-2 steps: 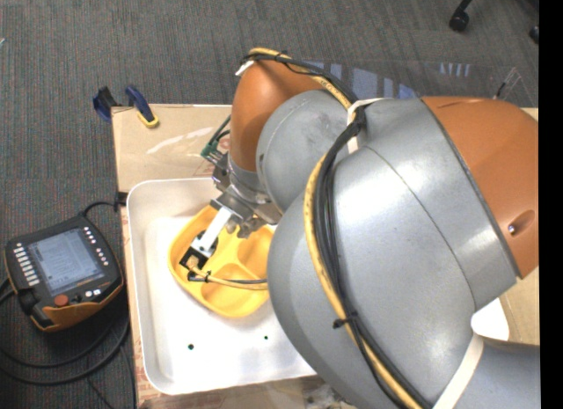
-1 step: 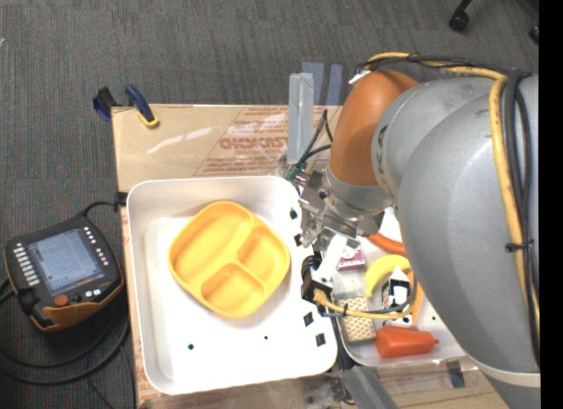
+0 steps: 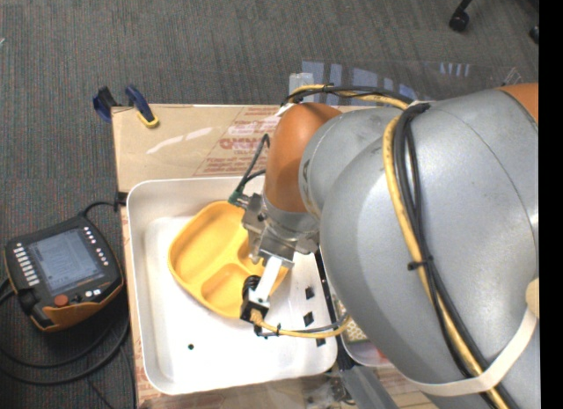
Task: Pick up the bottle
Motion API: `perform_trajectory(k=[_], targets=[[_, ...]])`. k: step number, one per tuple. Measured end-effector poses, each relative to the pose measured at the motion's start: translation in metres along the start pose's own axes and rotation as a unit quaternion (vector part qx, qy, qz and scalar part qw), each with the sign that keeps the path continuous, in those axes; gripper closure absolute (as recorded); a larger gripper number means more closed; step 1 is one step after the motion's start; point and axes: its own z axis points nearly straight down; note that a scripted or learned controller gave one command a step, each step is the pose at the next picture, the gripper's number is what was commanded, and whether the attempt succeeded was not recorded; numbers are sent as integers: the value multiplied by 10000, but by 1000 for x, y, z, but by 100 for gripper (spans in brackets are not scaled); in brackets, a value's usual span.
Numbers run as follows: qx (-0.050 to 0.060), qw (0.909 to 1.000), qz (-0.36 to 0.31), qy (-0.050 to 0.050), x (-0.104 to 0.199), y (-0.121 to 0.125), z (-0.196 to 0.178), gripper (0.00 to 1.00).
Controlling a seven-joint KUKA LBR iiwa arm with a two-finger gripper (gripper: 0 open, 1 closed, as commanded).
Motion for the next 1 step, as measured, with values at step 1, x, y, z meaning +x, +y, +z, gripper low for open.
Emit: perform_trajectory(k=[1], targets=[[-22, 9994, -358, 8, 101, -53, -45, 100]])
